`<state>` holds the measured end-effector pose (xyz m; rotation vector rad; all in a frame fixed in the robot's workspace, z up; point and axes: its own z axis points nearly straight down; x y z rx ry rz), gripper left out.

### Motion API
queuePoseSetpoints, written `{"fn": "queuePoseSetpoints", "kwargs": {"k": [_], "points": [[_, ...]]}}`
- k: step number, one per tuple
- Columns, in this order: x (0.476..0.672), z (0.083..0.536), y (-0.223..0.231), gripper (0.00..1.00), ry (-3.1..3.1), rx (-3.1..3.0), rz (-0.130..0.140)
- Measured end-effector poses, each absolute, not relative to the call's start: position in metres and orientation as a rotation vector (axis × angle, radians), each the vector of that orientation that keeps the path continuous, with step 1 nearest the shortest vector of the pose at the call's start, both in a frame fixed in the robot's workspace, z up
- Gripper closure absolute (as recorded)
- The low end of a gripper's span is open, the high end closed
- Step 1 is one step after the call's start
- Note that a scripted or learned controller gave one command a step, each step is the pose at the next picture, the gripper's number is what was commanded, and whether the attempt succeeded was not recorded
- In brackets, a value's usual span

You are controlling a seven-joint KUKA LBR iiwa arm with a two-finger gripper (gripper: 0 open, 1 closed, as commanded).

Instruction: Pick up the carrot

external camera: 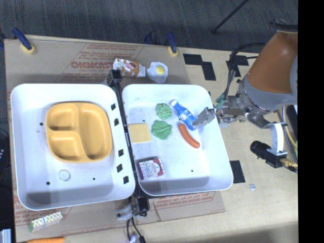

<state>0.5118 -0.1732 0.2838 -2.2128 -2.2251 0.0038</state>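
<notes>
— Where's the carrot point(190, 135)?
— Lying in the right bin point(217, 173), just beside the green leaf point(161, 129) and below the blue bottle point(183, 113).
— And the gripper point(205, 118)?
— Above the bottle's end, near the carrot; whether it's open, I can't tell.

I can't make out how the jaws stand; the grey gripper point(206, 116) is small and blurred against the right white bin's rim point(223, 151). An orange strip point(45, 240) at the bottom edge is cut off, so I can't identify it. The print on the small red-and-white packet point(151, 168) is too fine to read.
</notes>
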Motion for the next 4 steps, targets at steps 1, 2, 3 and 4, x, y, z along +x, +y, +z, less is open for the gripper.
{"fn": "queuePoseSetpoints", "kwargs": {"k": [1,2,3,4], "points": [[0.533,0.179,-0.099,0.0,-1.985,-2.429,0.006],[0.575,0.27,-0.168,0.0,-2.113,-2.324,0.003],[0.6,0.142,-0.125,0.0,-2.408,-2.01,0.004],[0.541,0.091,-0.097,0.0,-1.933,-2.469,0.006]]}}
